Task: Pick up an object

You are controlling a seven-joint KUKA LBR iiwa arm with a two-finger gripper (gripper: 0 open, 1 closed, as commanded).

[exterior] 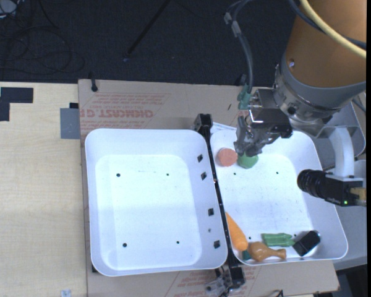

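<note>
White bin (324, 224): small round green object (248, 161).

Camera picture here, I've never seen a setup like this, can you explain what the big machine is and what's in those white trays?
It's one camera above a bench, looking down at a slant. The big grey and orange shape is a robot arm reaching in from the right. Its gripper is low over the right bin, at a green object beside a pink one. I can't tell if it grips anything. Along that bin's near edge lie an orange carrot-like toy, a tan piece, a green piece and a black object. The left bin sits alongside.
</note>
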